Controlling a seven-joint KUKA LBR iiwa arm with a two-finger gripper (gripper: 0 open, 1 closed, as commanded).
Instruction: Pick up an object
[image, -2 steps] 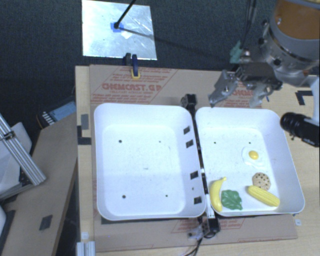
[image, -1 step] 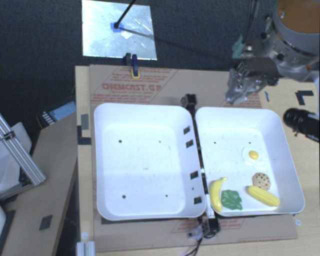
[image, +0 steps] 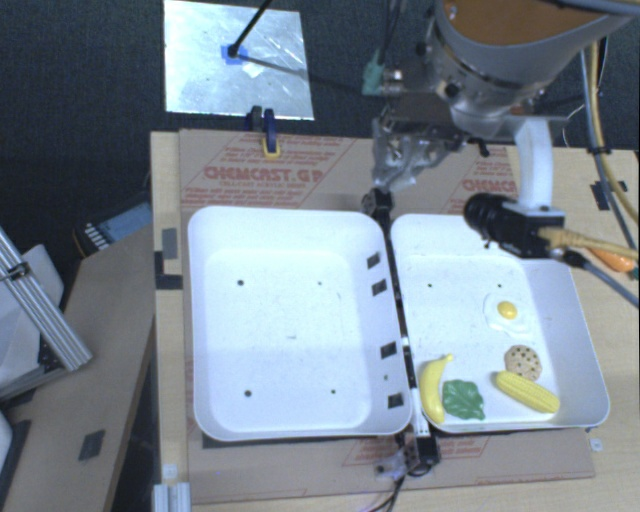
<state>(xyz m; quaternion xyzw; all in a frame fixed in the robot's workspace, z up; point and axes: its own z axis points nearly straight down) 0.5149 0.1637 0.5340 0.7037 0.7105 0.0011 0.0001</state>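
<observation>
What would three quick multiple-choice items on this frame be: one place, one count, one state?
1. The toy foods lie in:
A. the left bin
B. the right bin
C. the cardboard

2. Yellow items in that bin:
A. none
B. one
C. two

3. The gripper is:
A. above the bins' far edge
B. down among the food
C. over the left bin's near edge

Key: 1 B, the fried egg, cookie and green piece sit in the right bin. 2 C, banana and corn. 3 A, the gripper hangs by the bins' far edge.
</observation>
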